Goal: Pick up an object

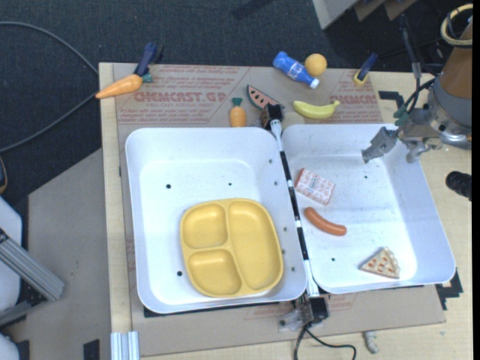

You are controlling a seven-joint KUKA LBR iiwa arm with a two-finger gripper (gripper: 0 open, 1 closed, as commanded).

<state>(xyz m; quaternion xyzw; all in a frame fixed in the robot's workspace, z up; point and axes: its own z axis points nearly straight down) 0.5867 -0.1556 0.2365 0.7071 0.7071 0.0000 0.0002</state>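
Left bin (150, 171): a shallow white bin holding a yellow divided tray (231, 246) with three compartments, set toward its near right part.
Right bin (420, 223): a shallow white bin beside the left one, their inner walls touching along a dark seam.
Objects in right bin: a pink-and-white wafer block (314, 186) near the left wall; a sausage (325, 222) just nearer than the block; a pizza slice (379, 262) toward the near right corner.
Arm (455, 88): grey with an orange band, entering from the right over the far right corner of the right bin.
Gripper (396, 145): over the far right part of the right bin, two fingers spread apart, nothing between them.
Objects relative to gripper: the wafer block lies left of and nearer than the gripper, apart from it; the sausage lies nearer again; the pizza slice lies well nearer, almost straight below it in the view.
Far edge of bench: a carrot (118, 87) at the far left; a small orange jar (238, 115) and a watermelon slice (260, 97) beyond the left bin; a blue bottle (294, 69), an orange ball (316, 64) and a banana (315, 109) beyond the right bin.
Obstructions: none of the three objects in the right bin touches another.
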